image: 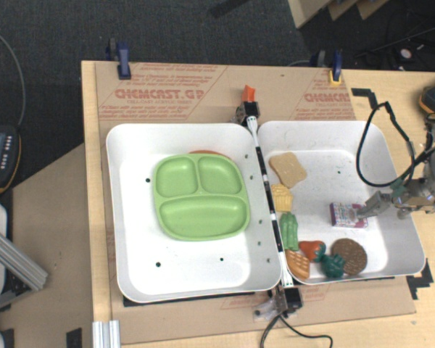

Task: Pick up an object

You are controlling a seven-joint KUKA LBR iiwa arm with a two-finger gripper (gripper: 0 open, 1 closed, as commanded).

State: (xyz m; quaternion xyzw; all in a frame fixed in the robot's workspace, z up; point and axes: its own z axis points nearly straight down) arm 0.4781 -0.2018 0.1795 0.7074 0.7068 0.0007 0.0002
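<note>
Pincer (368, 207) low at right bin's (391, 147) right edge, tip by small purple-and-white packet (348, 215); impossible to tell whether touching or gripping. No lift yet by the look of it: pickup left to do. Left bin (127, 194) bearing green three-compartment plastic tray (201, 196) near centre. In right bin: tan bread slice (288, 170) toward left wall, round brown cookie (349, 255) near front edge, green pickle (288, 230) along left wall.
</note>
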